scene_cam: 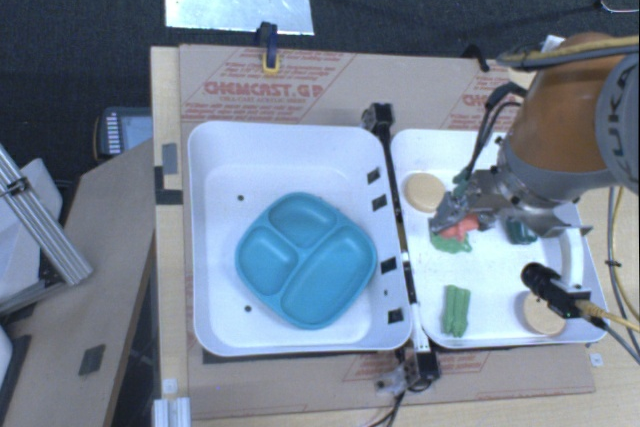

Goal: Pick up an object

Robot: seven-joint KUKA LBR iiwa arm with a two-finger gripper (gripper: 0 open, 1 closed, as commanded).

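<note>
Red-and-green toy (455,233) in the right bin (495,320) sits under the gripper (458,211), jaw state unreadable; descend centred, avoiding the nearby cookie (424,192).

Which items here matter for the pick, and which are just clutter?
In play:
- gripper, down in the right bin
- red and green piece beneath it
- green pod
- tan disc
- tan round piece
- teal piece

Lying about:
- blue divided plate in the left bin
- yellow clamp
- cardboard sheet
</note>
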